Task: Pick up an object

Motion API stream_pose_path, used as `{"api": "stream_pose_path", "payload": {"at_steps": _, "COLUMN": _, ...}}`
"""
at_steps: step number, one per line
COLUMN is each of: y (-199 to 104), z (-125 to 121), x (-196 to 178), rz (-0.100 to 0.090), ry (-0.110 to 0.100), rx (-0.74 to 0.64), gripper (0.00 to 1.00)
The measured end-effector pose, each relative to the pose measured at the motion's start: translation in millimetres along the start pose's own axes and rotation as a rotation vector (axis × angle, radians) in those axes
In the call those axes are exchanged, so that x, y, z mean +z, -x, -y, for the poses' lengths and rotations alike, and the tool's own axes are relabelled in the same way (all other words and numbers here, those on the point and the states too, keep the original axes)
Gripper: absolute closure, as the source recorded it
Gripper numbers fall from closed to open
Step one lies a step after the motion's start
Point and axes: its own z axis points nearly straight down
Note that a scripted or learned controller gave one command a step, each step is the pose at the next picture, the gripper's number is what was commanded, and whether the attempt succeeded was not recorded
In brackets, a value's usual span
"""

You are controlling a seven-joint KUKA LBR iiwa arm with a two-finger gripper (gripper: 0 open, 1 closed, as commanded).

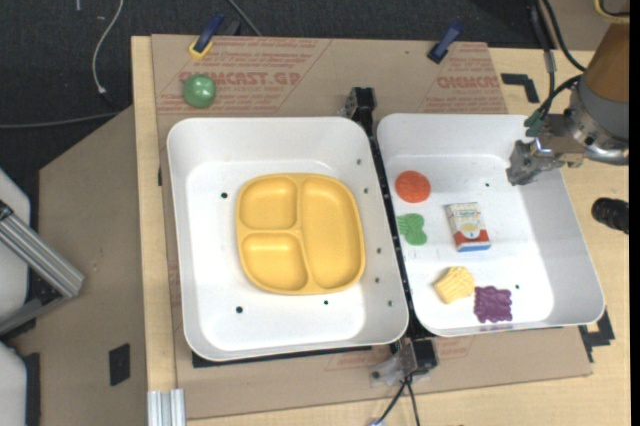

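Note:
The right bin (560, 244) holds several small objects: an orange-red round piece (412, 185), a green piece (412, 229), a small carton with a red base (467, 225), a yellow ridged piece (454, 285) and a purple grape cluster (492, 303). My gripper (524, 164) hangs over the bin's upper right part, to the right of the objects and apart from them. Nothing shows between its fingers.
The left bin (200, 214) carries a yellow divided plate (300, 232). A green ball (199, 91) lies on the cardboard beyond the left bin. Blue clamps (207, 36) (445, 42) hold the board's far edge. A black latch (360, 101) sits between the bins.

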Motion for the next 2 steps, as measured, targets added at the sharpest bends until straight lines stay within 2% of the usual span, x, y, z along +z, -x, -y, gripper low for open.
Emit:
{"api": "stream_pose_path", "payload": {"at_steps": 1, "y": -63, "z": 0, "x": -5, "rz": -0.005, "ry": -0.008, "rx": -0.005, "gripper": 1.0}}
{"api": "stream_pose_path", "payload": {"at_steps": 2, "y": -113, "z": -6, "x": -6, "rz": -0.004, "ry": -0.006, "rx": -0.005, "gripper": 1.0}}
